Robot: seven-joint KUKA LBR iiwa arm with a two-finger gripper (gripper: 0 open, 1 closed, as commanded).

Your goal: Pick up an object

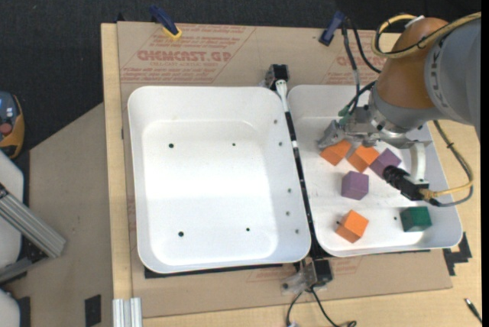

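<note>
Dark carpet surrounds a cardboard-topped bench (229,46), on which two shallow white bins are set side by side; the left bin (153,165) and the right bin (321,108) meet along a dark seam. Over the right bin's far part the gripper (353,136) is lowered on the grey arm (451,69); its state cannot be told. Just beside it lie an orange block (335,153), a second orange block (364,158) and a purple block (386,161); nearer are seen a purple cube (354,185), an orange cube (352,226) and a green cube (416,218).
</note>
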